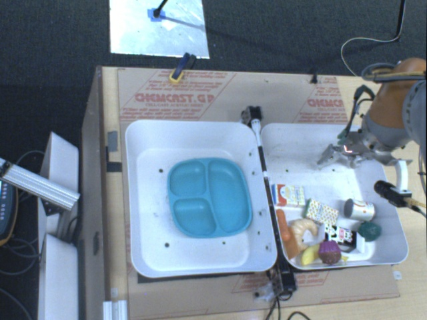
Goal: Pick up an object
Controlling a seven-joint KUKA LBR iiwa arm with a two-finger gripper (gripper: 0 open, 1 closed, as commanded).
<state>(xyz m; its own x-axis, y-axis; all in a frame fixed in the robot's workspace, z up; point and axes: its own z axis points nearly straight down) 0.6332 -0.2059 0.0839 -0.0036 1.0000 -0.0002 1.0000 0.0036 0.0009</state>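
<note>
Camera view: toys [325, 231] near-left of jaws

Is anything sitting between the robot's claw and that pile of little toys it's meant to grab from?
Nothing visible does. The gripper hangs over the far part of the right bin, and only bare white floor lies between it and the toys heaped along the near edge.

**Non-task items on and around the bench**

A blue divided plate [209, 197] was seen lying in the left white bin [150, 149]. A yellow-and-blue clamp [181, 69] was placed at the cardboard-covered bench's [220, 92] far edge. A shiny metal sheet [158, 19] was laid on the dark floor beyond.
</note>
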